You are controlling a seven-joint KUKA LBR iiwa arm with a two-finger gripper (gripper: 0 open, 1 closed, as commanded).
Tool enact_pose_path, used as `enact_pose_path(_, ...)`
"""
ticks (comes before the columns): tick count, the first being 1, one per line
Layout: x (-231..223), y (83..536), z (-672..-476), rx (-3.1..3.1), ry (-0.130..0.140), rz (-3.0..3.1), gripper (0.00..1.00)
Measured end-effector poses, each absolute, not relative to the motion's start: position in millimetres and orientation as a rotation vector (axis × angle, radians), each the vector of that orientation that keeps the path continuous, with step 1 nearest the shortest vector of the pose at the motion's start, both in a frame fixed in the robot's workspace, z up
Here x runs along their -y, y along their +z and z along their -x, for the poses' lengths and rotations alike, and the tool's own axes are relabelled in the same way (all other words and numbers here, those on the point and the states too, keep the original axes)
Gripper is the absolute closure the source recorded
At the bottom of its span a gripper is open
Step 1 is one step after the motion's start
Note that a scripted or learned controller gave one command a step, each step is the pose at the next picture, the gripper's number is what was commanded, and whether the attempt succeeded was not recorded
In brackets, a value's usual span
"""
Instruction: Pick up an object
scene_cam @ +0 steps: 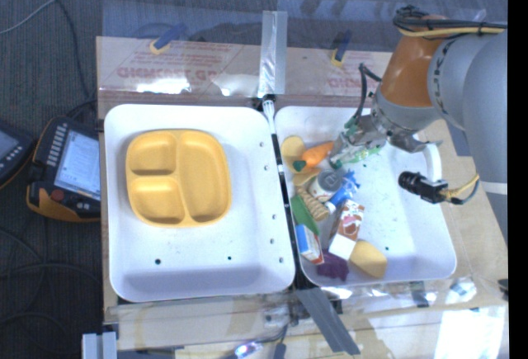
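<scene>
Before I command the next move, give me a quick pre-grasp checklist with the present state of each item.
1. Gripper is over the right bin: ok.
2. Gripper is above the pile, near the orange carrot-like toy: ok.
3. An object is seen between the fingers: cannot tell.
4. Objects are spread apart for a clean grasp: not ok, they crowd together along the bin's left side.
5. Left bin has room for a drop: ok, it holds a yellow tray with bare floor around it.
6. Black cable end hangs clear of the pile: ok.
</scene>
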State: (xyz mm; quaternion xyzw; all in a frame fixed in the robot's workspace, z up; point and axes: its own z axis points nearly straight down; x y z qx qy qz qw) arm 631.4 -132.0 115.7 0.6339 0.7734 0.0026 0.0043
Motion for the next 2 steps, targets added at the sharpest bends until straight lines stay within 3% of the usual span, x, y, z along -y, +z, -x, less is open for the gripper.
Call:
enact_pose_path(1, 131, 114, -630.6, -2.427, 0.007, -1.988, 0.0)
enact_pose_path(2, 142, 90, -579.4, -2.428, 0.006, -1.978, 0.0)
